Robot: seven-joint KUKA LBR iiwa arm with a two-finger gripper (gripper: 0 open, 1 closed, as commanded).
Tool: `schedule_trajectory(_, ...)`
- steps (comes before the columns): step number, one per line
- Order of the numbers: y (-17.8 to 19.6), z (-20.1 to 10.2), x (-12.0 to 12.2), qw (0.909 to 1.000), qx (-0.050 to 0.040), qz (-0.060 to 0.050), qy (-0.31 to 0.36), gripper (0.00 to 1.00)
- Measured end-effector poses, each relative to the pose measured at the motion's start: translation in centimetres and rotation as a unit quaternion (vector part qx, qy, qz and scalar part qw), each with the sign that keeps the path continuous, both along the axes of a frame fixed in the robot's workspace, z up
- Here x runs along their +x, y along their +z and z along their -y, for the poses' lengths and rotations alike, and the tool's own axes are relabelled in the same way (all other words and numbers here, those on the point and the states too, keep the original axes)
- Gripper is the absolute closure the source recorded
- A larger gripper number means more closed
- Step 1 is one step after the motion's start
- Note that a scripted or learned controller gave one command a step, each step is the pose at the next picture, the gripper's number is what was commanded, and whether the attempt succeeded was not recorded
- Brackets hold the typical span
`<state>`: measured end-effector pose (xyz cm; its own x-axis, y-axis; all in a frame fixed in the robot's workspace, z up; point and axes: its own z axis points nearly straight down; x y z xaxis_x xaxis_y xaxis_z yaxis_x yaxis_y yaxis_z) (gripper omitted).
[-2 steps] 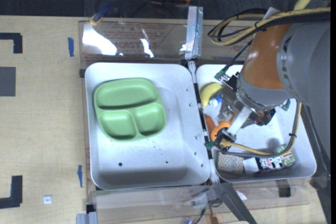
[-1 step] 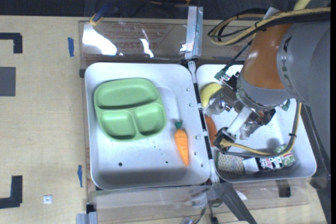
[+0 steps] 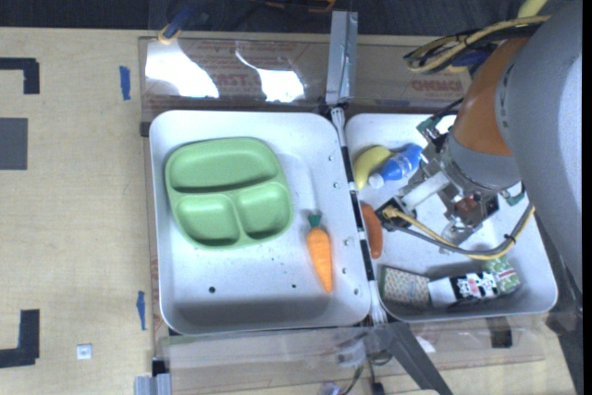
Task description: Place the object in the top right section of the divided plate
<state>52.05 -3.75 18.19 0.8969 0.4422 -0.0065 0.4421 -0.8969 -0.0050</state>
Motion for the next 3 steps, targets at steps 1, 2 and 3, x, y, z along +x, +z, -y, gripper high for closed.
schedule_trajectory(1,0.0,4.1,0.7,0.992,-0.0013,0.001,-0.126,0.0)
schedule_trajectory(2,0.0,2.8,5.1,0.9918,-0.0012,0.001,-0.128,0.0)
schedule_trajectory(3,-2.2,12.7,10.0,0.9926,-0.0009,0.001,-0.121,0.0)
